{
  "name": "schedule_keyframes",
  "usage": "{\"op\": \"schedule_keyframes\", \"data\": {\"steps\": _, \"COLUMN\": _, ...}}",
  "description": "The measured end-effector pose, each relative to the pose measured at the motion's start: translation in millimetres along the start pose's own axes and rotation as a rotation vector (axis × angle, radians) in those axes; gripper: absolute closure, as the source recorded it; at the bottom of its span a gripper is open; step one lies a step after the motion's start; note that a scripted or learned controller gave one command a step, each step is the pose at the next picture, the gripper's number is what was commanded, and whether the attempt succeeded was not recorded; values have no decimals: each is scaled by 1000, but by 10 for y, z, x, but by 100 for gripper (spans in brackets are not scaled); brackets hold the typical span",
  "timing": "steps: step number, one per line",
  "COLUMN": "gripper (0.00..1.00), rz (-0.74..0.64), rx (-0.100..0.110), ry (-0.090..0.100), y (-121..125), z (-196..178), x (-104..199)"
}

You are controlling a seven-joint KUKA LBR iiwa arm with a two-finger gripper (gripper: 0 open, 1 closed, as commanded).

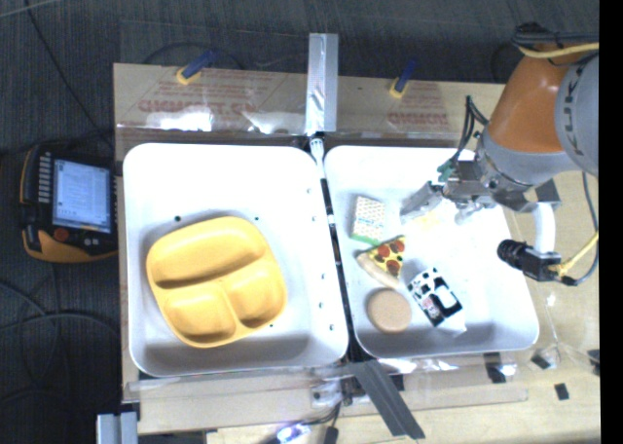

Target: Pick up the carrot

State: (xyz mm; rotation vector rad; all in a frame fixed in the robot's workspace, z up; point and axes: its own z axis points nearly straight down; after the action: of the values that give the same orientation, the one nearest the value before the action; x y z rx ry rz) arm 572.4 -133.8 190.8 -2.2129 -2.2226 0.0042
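My gripper (443,208) hangs over the upper middle of the right bin (506,320), on the arm that reaches in from the right. It is open, its fingers spread apart with only white bin floor visible between them. Nearest to it, on its left, is a small white and green packet (368,217). A pizza-slice toy (383,257) lies just below that packet. I cannot make out anything carrot-shaped among the items in the right bin.
A round tan cookie (389,311) and a black and white item (434,298) lie near the right bin's front. The left bin (165,174) holds a yellow divided plate (216,279). A handheld pendant (68,201) lies left of the bench.
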Motion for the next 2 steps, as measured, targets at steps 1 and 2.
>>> {"op": "schedule_keyframes", "data": {"steps": 1, "gripper": 0, "rz": 117, "rx": -1, "ry": -2, "y": 520, "z": 260, "x": -512}}
{"op": "schedule_keyframes", "data": {"steps": 2, "gripper": 0, "rz": 80, "rx": -3, "ry": -5, "y": 961, "z": -779, "x": -847}}
